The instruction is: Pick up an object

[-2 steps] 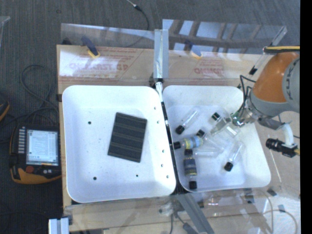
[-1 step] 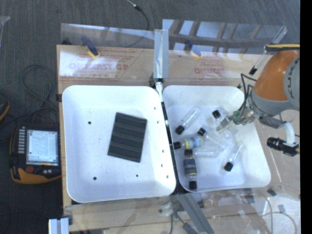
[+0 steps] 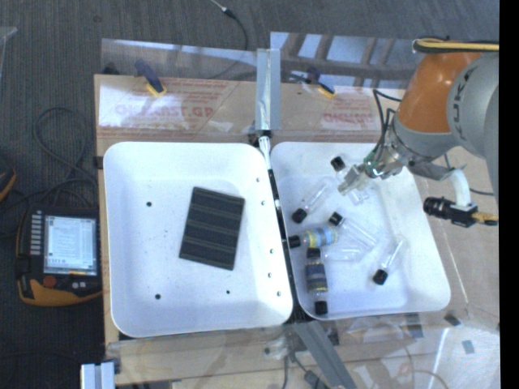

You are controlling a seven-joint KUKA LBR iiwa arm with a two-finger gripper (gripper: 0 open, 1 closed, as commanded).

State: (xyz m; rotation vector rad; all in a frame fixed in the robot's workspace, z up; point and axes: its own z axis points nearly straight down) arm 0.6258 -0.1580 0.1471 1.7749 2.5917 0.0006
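From the right edge of the frame the grey arm (image 3: 454, 104) leans in, its orange band in the upper right corner, and the gripper (image 3: 357, 181) hangs over the upper middle of the right bin (image 3: 430, 294). I cannot tell from here how its fingers stand; the tip blurs into the clear vials beneath it. Those small vials with black caps (image 3: 388, 262) lie scattered across the right bin, most of them in its left and middle part, one with a blue label (image 3: 318, 238) lying close to the bin's left wall. In the left bin (image 3: 130, 298), at the centre of the frame's left half, a dark ribbed rectangular pad (image 3: 212, 228) lies flat, slightly tilted. A handheld control pendant (image 3: 61, 255) sits on the floor at the far left.
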